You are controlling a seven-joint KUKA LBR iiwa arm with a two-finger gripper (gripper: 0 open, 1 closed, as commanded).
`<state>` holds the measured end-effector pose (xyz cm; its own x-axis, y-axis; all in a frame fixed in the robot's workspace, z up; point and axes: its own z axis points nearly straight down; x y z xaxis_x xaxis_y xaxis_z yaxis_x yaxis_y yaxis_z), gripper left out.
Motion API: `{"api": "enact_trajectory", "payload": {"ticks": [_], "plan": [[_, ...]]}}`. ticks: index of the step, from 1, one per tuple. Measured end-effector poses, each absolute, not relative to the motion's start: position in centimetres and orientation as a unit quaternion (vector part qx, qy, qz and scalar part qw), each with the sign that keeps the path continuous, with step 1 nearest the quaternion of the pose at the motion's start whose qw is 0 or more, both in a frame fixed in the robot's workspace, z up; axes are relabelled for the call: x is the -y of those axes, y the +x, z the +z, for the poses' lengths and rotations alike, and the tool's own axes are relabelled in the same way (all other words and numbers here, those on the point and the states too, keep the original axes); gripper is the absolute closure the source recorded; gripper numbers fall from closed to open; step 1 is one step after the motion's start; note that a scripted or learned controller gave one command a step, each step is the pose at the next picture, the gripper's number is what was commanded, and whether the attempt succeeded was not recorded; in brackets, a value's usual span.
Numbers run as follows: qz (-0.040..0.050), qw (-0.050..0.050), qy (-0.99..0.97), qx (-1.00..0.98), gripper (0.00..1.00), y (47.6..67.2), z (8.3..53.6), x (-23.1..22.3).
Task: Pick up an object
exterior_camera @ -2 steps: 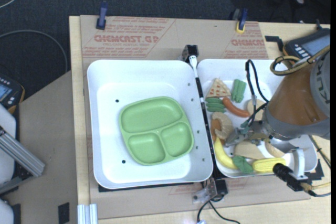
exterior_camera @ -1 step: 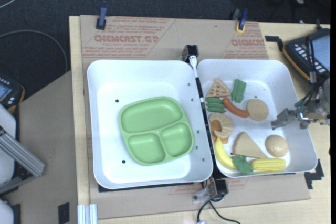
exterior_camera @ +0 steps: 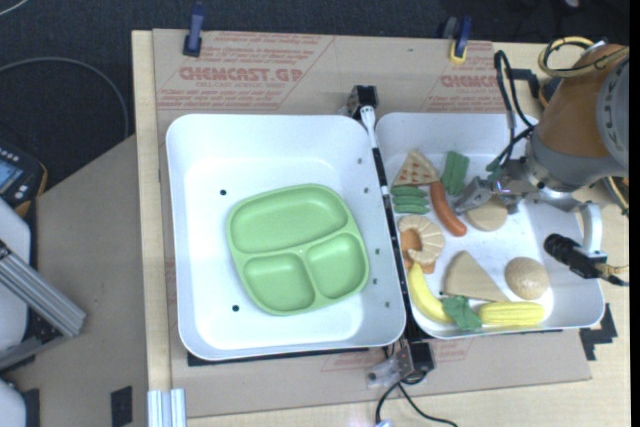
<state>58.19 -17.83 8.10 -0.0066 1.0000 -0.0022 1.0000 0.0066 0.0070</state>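
- Approach step, as far as I can judge. The fingers are low over the right bin, with nothing visibly lifted yet.
- Can't tell how far open the fingers are. They're a dark jumble from this angle, and I don't see anything between them either.
- Closest candidate is the round beige piece. It sits just beside the fingers on their near side, touching or almost touching, I can't say which.
- The red sausage is next closest, just off to the side of the fingers away from the arm. The green stick sits a bit beyond it.
- Well apart from the fingers, toward the front wall of the bin, are the tan wedge, the round bun, the corn cob and the banana.
- The green tray is way off in the left bin, so it's not in play here.
- Next move, I reckon, is to centre over the beige piece, drop the last bit, close, then lift straight up.
- My worry is that the piece is low and rounded, so it could squirt out, and the sausage is close enough to get nudged.
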Motion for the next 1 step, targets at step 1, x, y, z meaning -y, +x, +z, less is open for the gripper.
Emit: {"api": "enact_trajectory", "payload": {"ticks": [1], "plan": [[0.0013, 0.003, 0.707, -0.708, 1.00, 57.86, 9.65, 18.05]]}}
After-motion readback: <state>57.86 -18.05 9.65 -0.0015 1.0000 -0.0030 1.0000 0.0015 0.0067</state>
